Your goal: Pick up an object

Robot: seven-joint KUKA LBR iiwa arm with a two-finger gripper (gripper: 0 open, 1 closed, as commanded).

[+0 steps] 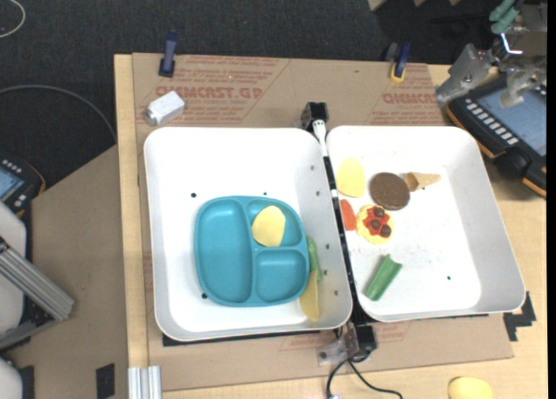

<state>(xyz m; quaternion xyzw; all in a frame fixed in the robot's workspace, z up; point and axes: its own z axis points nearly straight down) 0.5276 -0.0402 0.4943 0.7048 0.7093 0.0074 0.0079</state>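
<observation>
A big brown board point(261, 84) covers the bench. Two white bins sit on it side by side, touching in the middle.

The left bin point(174, 215) holds a blue-green plate point(221, 254) with three parts. A yellow lump point(269, 226) lies in the plate's top right part. A long yellow-green piece point(310, 289) lies just beside the plate, on its right.

The right bin point(460, 241) holds the small things to pick from, most of them close together near its left wall. A green stick point(382, 276) lies tilted, apart from the rest and nearer the front. A round brown disc point(389, 190) touches a tan wedge point(423, 182). A pale yellow piece point(351, 177) sits left of the disc. Below them are a red and yellow thing point(376, 224) (too small to say what it is) and an orange bit point(348, 214).

A little white block point(165, 108) lies on the board, behind the left bin.
</observation>
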